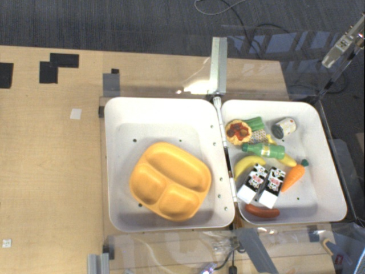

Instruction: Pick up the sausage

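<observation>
The sausage point(262, 212) is a short reddish-brown piece lying flat near the front wall of the right bin point(325, 147). It lies roughly left to right. Its upper edge touches or is slightly tucked under two black-and-white cartons point(263, 185) that lie side by side just behind it.
The right bin also holds a banana point(245, 165), a carrot point(293, 176), a green bottle point(264, 149), a pizza slice point(238, 131) and a small can point(283, 128). A yellow divided plate point(170, 180) fills much of the left bin point(120, 153). A pale metal piece point(344, 43) juts in at the top right.
</observation>
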Motion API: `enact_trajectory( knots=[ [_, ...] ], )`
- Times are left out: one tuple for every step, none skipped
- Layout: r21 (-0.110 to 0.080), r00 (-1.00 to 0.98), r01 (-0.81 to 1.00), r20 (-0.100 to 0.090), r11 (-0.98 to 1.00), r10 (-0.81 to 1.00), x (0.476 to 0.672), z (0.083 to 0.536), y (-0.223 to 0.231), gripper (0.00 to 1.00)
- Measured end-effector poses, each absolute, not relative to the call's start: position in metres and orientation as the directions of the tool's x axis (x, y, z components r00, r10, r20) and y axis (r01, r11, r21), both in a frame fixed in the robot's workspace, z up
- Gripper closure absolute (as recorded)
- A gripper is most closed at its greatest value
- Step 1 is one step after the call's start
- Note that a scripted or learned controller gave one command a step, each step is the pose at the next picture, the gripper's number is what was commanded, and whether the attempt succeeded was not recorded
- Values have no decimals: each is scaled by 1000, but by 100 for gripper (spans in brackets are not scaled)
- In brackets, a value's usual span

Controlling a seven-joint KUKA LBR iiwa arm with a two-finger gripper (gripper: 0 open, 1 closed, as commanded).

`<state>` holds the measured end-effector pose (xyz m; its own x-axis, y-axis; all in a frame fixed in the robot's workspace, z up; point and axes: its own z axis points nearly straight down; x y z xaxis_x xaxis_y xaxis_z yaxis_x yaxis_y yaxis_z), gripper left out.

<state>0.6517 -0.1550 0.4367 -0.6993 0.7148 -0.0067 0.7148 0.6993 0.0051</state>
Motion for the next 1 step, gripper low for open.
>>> enact_trajectory(
  knots=[
    [12,-702,712,-17,702,712,653,451,-154,100]
  ],
)
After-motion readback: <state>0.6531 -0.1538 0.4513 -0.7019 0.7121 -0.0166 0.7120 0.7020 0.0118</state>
